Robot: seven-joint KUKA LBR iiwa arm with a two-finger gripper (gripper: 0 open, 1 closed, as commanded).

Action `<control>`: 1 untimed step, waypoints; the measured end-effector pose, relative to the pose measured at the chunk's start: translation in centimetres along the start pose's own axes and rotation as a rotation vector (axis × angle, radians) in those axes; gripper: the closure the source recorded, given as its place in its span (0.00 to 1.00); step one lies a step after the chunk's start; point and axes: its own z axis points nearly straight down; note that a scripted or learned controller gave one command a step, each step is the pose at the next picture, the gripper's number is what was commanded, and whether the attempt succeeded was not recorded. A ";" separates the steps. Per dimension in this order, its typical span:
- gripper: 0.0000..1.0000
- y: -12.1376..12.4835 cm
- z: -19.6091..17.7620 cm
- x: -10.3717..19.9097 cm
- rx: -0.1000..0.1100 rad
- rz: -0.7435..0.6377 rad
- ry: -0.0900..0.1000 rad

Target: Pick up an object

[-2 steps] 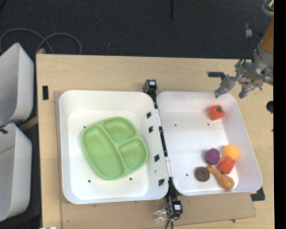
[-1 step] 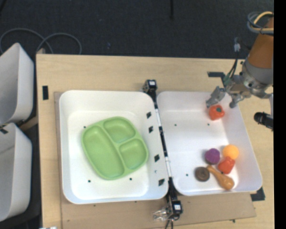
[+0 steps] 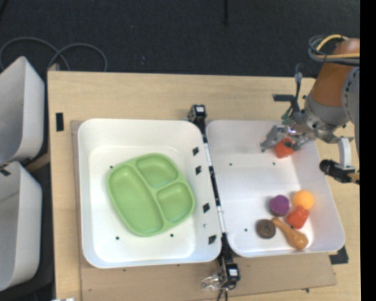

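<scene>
While the pincer (image 3: 282,140) sits low near the far right corner of the right bin (image 3: 250,187), a small red piece (image 3: 284,147) shows right at its tips — gripped or merely touched, I cannot tell, nor how the tips stand. This looks like the grasp step. Next, a straight lift would prove the hold. Toward the bin's near right corner lie a purple ball (image 3: 279,204), an orange ball (image 3: 304,199), a red block (image 3: 297,217), a brown disc (image 3: 266,229) and a tan stick (image 3: 291,232). The left bin (image 3: 94,243) carries a green divided plate (image 3: 150,194).
</scene>
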 end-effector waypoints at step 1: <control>0.00 0.5 0.3 -0.5 -0.021 0.001 -0.010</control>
